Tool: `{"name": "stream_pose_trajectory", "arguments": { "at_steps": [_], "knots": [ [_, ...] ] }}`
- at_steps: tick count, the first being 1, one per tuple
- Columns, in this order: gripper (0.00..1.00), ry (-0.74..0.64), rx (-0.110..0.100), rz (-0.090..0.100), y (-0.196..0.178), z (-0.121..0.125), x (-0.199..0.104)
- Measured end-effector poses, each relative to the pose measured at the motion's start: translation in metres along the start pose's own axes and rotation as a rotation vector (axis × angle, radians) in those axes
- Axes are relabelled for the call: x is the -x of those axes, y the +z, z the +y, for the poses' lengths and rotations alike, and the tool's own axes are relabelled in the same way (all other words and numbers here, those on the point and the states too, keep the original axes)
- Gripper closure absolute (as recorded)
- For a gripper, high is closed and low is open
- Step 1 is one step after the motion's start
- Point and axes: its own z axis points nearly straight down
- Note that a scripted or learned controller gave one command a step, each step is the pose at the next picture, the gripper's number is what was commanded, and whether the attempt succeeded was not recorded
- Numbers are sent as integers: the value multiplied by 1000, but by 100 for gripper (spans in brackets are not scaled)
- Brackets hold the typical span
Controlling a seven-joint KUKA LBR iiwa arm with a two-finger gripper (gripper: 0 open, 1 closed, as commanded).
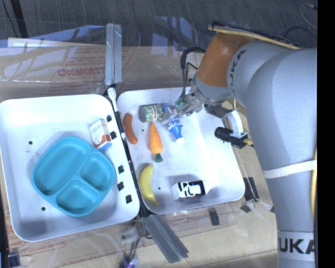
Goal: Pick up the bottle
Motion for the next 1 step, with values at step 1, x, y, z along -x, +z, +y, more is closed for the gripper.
{"name": "stream_pose_trajectory", "arguments": {
  "at_steps": [1],
  "knots": [
    [100,139,-2,1,-106,-8,-57]
  ]
}}
